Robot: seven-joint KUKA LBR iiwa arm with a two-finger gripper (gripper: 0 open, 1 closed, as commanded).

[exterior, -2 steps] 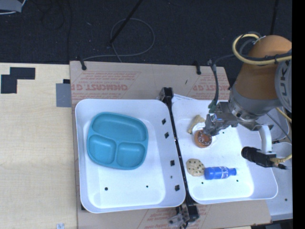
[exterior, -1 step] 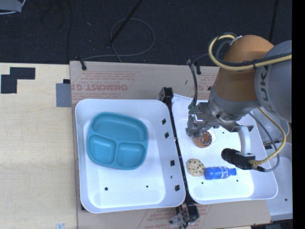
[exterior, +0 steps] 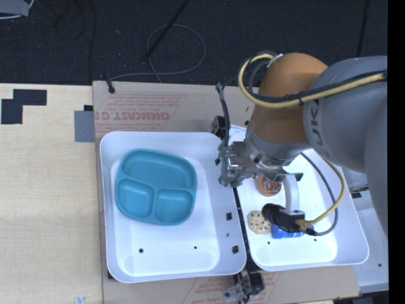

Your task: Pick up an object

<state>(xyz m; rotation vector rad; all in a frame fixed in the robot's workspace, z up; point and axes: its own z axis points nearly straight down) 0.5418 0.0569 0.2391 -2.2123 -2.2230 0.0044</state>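
Here the speckled cookie (exterior: 256,221) lies near, not touching, the hand (exterior: 229,170).

pale wooden bench top (exterior: 44,189), light-grained, marked near its far edge with a black stepped patch (exterior: 22,103) and a small grey rectangular patch (exterior: 83,125) just beside the cardboard. spread flat over it, a brown cardboard sheet with red print (exterior: 158,109), showing beyond the bins at front and back. set on that sheet, side by side and touching, a shallow white plastic bin toward the view's left (exterior: 164,258) and a matching shallow white bin toward the right (exterior: 316,252).
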